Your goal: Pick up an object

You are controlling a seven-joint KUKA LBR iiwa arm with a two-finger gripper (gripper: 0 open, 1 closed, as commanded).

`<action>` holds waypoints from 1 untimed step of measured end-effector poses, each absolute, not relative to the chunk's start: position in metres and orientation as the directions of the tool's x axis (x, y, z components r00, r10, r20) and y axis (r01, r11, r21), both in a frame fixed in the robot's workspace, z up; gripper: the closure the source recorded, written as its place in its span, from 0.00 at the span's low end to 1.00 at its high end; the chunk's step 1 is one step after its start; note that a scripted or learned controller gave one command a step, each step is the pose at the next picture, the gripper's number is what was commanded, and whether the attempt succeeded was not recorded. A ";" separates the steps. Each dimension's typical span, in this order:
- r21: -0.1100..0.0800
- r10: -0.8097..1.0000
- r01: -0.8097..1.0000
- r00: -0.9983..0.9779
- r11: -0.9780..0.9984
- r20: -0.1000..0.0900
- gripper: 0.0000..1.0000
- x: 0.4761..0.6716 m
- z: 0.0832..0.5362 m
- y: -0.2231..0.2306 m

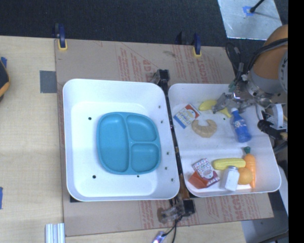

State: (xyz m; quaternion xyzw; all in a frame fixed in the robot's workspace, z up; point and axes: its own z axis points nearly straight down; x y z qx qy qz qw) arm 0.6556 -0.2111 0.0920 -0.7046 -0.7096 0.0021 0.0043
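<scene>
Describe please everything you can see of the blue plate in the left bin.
The blue plate is a light blue tray with rounded corners and three sections: one long on its left, two smaller on its right. It looks like smooth plastic. It lies flat, slightly turned, on the floor of the left bin, apart from the walls.

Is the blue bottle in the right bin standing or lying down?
Lying down. The blue bottle rests on its side on the right bin floor, its whole length visible from above, just below the gripper.
</scene>
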 end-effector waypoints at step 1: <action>-0.009 1.000 1.000 -0.007 0.007 0.003 0.00 0.656 0.092 -0.211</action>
